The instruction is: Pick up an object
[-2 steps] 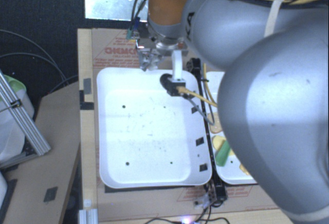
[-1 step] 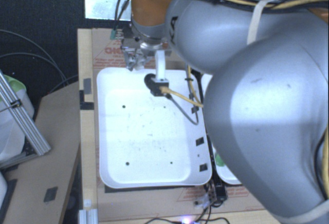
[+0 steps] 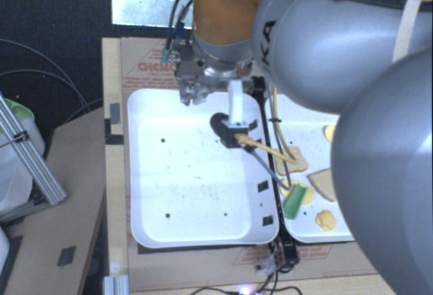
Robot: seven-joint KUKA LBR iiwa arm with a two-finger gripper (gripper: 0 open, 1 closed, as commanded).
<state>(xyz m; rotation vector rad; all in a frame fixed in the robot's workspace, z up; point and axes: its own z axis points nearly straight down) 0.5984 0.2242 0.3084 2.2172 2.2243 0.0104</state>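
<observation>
My gripper [image 3: 193, 93] hangs over the far edge of the left white bin [image 3: 145, 172], below the orange band of the arm. Nothing shows between or under it. The objects lie in the right bin [image 3: 308, 236]: a green block [image 3: 294, 201], a yellow lump [image 3: 325, 220], a tan wedge [image 3: 323, 183], a beige flat piece [image 3: 295, 159] and a yellow bit [image 3: 329, 131] at the arm's edge. The big grey arm hides most of the right bin.
The left bin's floor shows only small dark specks. A divider with black clips [image 3: 265, 202] runs between the bins. A metal frame [image 3: 30, 165] stands off the bench to the left.
</observation>
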